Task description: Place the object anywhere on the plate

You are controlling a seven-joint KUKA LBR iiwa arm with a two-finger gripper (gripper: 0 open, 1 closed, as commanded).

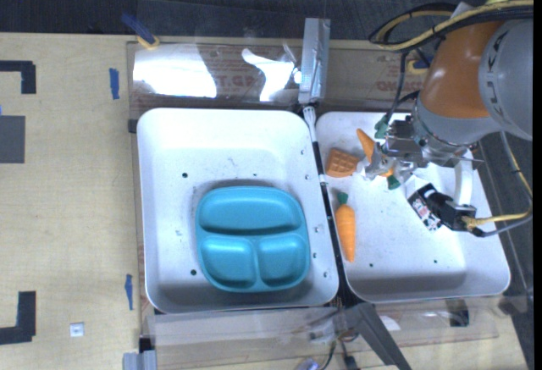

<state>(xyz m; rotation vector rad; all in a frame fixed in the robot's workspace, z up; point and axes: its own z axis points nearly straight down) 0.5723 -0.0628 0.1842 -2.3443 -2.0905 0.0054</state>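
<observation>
Hovering gripper [383, 167] above right bin [440, 271], carrot [345, 226] against left wall, plate [251, 236] unobstructed

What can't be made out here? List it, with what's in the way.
- Hand, camera view: too small and cluttered to tell what it holds, if anything.
- Small orange piece by the hand: partly covered by the hand, identity unclear.
- Carrot: lies at the right bin's left wall; contact with the wall unclear.
- Blue plate: compartments visible, depth not judgeable from above.
</observation>
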